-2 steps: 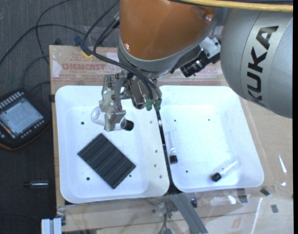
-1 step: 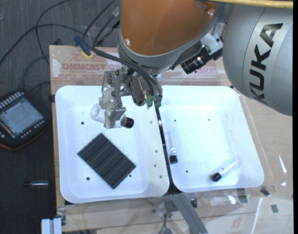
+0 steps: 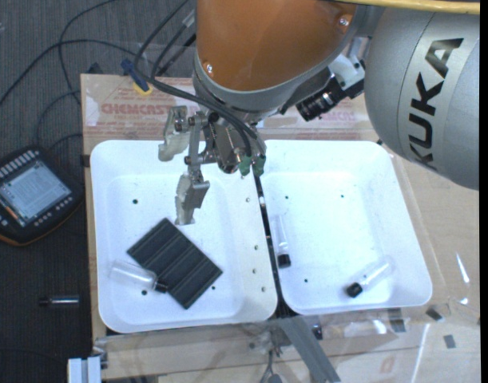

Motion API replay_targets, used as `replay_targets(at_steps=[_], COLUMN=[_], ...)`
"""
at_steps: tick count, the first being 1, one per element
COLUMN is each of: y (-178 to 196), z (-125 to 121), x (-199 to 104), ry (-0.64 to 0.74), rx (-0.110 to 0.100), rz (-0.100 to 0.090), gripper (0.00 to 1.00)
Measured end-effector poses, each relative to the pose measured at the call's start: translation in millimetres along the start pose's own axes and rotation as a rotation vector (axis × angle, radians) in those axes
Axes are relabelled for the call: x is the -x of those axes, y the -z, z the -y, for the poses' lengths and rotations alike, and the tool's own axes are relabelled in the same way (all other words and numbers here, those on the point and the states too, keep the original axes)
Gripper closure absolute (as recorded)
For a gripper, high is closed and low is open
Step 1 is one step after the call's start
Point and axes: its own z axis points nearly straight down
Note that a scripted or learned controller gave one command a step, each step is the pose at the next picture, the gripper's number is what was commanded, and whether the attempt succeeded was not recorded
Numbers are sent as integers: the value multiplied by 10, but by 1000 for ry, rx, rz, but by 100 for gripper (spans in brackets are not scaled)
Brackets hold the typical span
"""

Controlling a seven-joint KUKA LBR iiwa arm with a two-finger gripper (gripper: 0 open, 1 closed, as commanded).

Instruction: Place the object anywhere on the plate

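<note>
One fixed camera looks down (slantwise) on both bins (image 3: 339, 154).

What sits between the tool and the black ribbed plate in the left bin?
Nothing: in the camera view, bare white bin floor separates the tool from the black ribbed plate.

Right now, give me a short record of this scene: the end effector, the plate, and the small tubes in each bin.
end effector: above left bin, back half
end effector contents: nothing seen between its fingers
plate: dark ribbed rectangle, front of left bin
left bin tube: clear, black cap, touching plate's left edge
right bin tubes: one by the inner wall, one near front right
</note>
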Motion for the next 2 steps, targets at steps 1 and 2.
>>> replay_targets(at_steps=[1, 2], y=[0, 95], z=[0, -9], x=[0, 15], ry=[0, -1], rx=[0, 2], rz=[0, 3], gripper=[0, 100])
